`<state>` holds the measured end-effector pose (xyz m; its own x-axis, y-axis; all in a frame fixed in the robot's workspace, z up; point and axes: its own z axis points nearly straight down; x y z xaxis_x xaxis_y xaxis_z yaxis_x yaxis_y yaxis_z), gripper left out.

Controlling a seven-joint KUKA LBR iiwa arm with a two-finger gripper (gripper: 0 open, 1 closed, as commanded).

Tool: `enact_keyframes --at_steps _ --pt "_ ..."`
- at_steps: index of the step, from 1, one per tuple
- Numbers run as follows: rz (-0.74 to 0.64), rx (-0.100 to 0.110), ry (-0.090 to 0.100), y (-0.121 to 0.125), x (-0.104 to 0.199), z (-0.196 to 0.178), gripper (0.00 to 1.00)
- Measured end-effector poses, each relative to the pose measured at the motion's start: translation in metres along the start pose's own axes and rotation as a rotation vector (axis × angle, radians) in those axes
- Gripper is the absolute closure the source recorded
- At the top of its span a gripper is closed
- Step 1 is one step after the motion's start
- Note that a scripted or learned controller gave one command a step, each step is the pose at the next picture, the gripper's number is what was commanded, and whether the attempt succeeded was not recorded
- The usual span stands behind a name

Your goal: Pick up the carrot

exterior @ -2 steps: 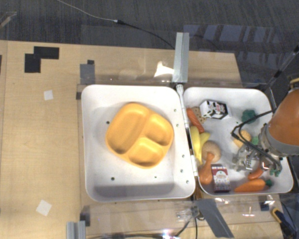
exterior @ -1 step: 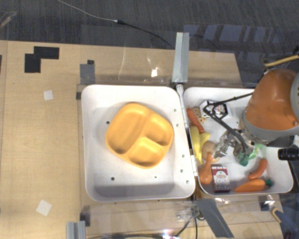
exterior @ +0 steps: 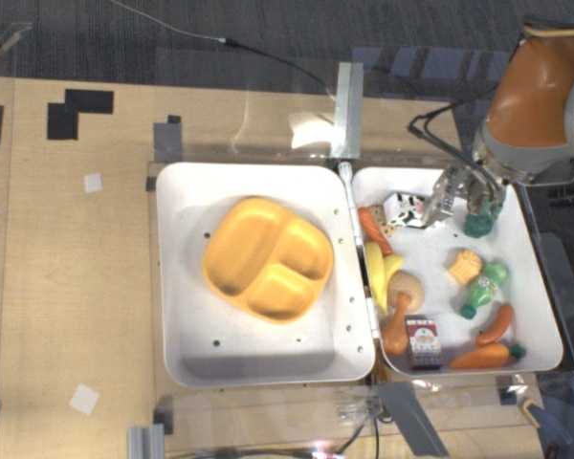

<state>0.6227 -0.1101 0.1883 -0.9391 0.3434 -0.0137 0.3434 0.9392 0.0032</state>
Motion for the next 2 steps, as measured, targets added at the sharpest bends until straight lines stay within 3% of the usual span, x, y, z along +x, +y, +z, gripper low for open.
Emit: enact_keyframes --at_steps 1,2 --pt "-0.455 0.001 0.006 -0.07 -0.023 0.048 1.0" --pt "-0.552 0.001 0.003 -0.121 0.05 0.097 1.0"
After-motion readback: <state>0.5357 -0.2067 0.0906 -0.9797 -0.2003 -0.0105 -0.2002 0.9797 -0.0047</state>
